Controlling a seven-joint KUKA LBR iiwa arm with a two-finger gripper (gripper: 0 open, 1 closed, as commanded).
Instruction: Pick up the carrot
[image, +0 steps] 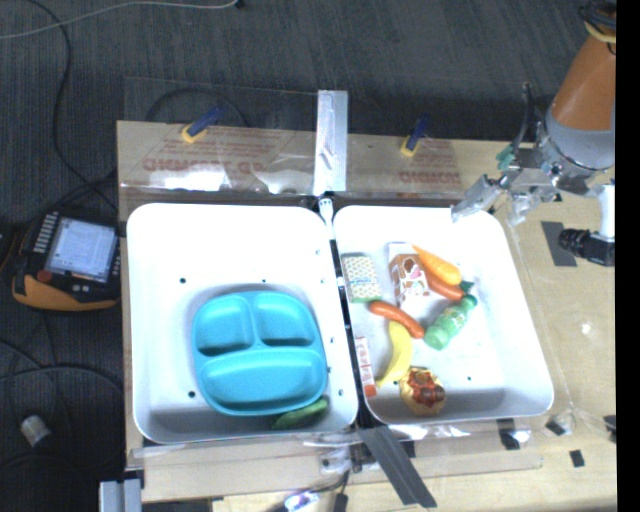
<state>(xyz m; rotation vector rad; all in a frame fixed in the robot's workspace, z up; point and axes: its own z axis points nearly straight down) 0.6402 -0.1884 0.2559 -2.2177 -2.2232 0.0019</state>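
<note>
A: The jaws sit at about one o'clock, just past the upper right corner of the right bin, low over the surface. How wide they stand I cannot tell, and I see nothing between them.

B: And the carrot?

A: The carrot lies in the right bin toward twelve o'clock, slanting, with the white snack box touching it at nine o'clock and a red piece just below. It is apart from the jaws.

B: What else is in there?

A: A green bottle near the middle, a red sausage crossing a banana, a small packet at ten o'clock, and a dark red fruit at six o'clock.

B: The left bin?

A: The left bin holds a blue divided plate, with a green vegetable at its five o'clock edge.
</note>
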